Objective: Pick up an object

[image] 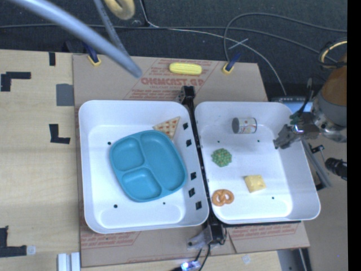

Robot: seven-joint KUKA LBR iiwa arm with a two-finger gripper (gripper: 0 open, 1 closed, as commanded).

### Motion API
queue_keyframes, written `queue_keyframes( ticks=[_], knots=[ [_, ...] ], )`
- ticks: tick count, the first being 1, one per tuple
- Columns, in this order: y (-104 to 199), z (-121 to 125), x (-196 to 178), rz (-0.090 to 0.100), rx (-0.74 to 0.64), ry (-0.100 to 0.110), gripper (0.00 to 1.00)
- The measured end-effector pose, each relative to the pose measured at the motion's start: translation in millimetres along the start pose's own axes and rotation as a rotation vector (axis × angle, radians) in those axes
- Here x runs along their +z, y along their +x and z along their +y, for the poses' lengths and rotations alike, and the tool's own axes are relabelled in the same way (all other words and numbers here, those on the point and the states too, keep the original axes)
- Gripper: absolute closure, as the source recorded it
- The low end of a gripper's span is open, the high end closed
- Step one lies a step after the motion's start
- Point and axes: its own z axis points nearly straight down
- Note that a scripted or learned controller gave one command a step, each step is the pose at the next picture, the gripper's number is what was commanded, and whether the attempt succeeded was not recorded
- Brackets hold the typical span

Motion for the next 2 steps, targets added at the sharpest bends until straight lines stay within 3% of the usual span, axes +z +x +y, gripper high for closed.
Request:
queue_keyframes(
  ticks=[2],
  knots=[
    [101.1, -7.4, -21.4, 0.003, -0.005, 0.005, 1.0]
  ],
)
